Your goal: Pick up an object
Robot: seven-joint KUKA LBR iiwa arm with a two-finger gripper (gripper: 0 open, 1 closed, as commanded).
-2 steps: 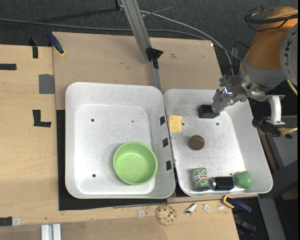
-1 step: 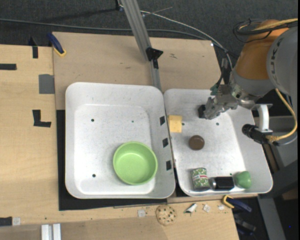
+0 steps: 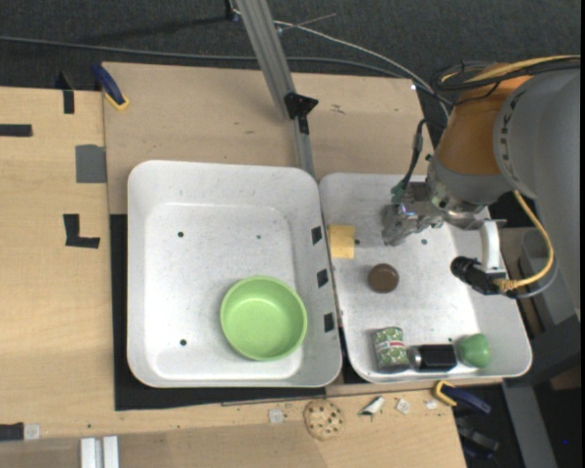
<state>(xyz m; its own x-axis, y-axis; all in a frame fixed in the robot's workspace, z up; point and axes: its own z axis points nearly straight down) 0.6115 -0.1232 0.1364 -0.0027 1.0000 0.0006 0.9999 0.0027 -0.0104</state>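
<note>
Two white bins, faintly speckled: left bin (image 3: 166, 213), right bin (image 3: 439, 300). Lime-green bowl (image 3: 263, 318), lower centre of frame. Right bin holds a yellow block (image 3: 342, 242), a brown round piece (image 3: 383, 279), a green-and-white patterned can (image 3: 389, 348), a black bottle (image 3: 433, 358) with a green cap (image 3: 474, 350). Table (image 3: 39, 291) light tan wood with black tape marks at left. Arm (image 3: 526, 135) grey, orange band. Tan speckled cookie (image 3: 320, 419) at bottom edge. Dark carpet across top of frame.
</note>
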